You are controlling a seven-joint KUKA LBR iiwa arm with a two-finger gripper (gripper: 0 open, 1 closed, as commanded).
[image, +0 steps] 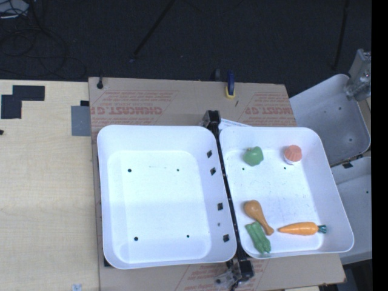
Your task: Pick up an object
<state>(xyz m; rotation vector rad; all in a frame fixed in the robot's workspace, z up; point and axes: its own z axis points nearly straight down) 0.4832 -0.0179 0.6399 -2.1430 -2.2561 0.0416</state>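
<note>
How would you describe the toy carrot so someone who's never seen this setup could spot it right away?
Look in the right-hand white bin, at its near right corner. The carrot lies there on its side, bright orange with a small green tip pointing right. Its neighbours are a tan drumstick and a green vegetable, both to its left.

A sheet of printed brown cardboard [182, 105] covers the table's [42, 193] right part, under both bins. A blue-and-yellow clamp [230, 85] grips its far edge. Black and grey patches [24, 99] mark the table's far left corner.
</note>
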